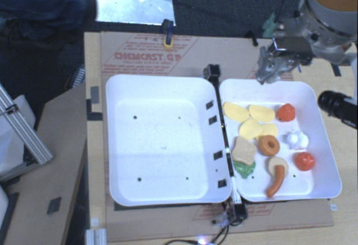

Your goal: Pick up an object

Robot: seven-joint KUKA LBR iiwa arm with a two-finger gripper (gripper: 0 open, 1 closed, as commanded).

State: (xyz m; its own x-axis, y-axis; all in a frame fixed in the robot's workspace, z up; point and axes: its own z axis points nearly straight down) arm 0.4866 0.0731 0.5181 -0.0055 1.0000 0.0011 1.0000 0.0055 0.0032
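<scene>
Pincer (272, 73) hangs over the far rim of the right bin (305, 95), near its far-left corner. We can't tell how far it's open or whether it has hold of anything. All the pickable items sit in that bin, apart from the pincer. Closest are two yellow slices (236, 111) (262, 112) side by side, with two more yellow slices (251, 128) (269, 130) just behind them toward the camera. A red tomato (286, 112) is just right of that row. Next come a ring donut (269, 145), touching the slices above it, and a white crumpled lump (296, 139) to its right. A bread slice (244, 150) leans against the bin's left wall and lies partly over a green leaf (245, 169). An orange sausage (275, 185) lies toward the near edge, with a beige bun piece (278, 166) at its upper end. A second tomato (304, 160) is off to the right of those. The left bin (162, 143) butts up against the right one, and black clips (212, 120) run along the seam. Both bins sit on a cardboard sheet (145, 56) with red print, laid on the bench (94, 182). A yellow clamp (167, 39) stands at the sheet's far edge.
</scene>
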